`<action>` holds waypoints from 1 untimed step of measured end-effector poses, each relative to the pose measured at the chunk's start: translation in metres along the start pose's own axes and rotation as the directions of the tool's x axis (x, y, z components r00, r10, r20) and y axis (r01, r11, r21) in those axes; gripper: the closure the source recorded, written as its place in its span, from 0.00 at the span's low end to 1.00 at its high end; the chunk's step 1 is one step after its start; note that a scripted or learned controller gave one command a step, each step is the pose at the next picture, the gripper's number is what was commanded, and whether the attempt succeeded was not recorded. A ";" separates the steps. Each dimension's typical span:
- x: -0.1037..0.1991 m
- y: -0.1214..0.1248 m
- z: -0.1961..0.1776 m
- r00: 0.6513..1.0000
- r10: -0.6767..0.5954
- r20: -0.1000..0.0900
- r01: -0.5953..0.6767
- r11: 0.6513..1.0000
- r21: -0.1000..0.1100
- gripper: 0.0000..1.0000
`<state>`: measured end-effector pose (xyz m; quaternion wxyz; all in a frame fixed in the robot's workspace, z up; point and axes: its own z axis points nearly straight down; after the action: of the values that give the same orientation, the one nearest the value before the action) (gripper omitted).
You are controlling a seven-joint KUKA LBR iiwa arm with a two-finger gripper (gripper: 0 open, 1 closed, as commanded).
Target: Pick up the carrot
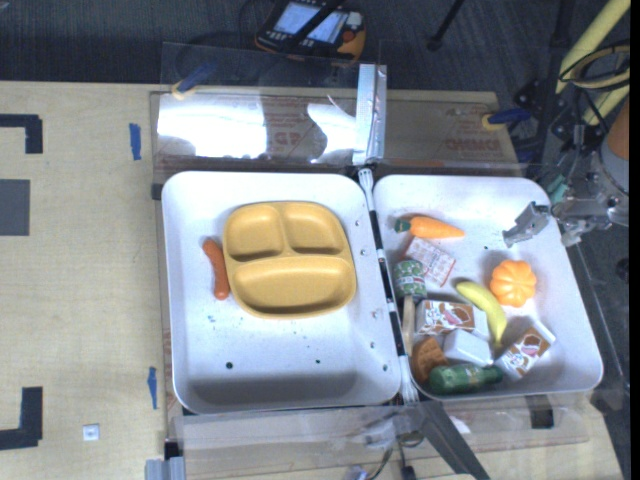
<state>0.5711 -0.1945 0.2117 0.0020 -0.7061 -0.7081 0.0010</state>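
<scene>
Two shallow white bins side by side on the bench; left bin (190,368) and right bin (575,353) meet along a raised middle seam.

Carrot (436,228) lies in the right bin near its far-left corner, close to the seam; orange body pointing right, green top toward the seam; nothing on top of it; a small printed packet (432,261) just beside it on the near side.

Gripper (548,220) at the right bin's far-right corner, over the rim; well apart from the carrot; one grey finger (524,225) juts left and down toward the bin floor, nothing seen between the fingers; whether the claw is spread or pressed together I cannot tell, the angle hides the gap.

Rest of right bin: small orange pumpkin (513,282) toward the right edge; banana (484,307) just left of it, slanting toward the near edge; a green can (409,279) against the seam; several printed cartons (470,333) crowded along the near edge; a dark green vegetable (461,376) at the near-left corner, type unclear.

Left bin: yellow compartment plate (288,258) in its middle, toward the far edge; an orange-red sausage (216,268) lying just beside the plate's left side, lengthwise toward the near edge.
</scene>
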 end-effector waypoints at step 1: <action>-0.016 0.004 0.111 0.996 -0.084 -0.014 0.084 0.996 0.004 0.00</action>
<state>0.5747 -0.2105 0.1007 0.0084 -0.6756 -0.7372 -0.0024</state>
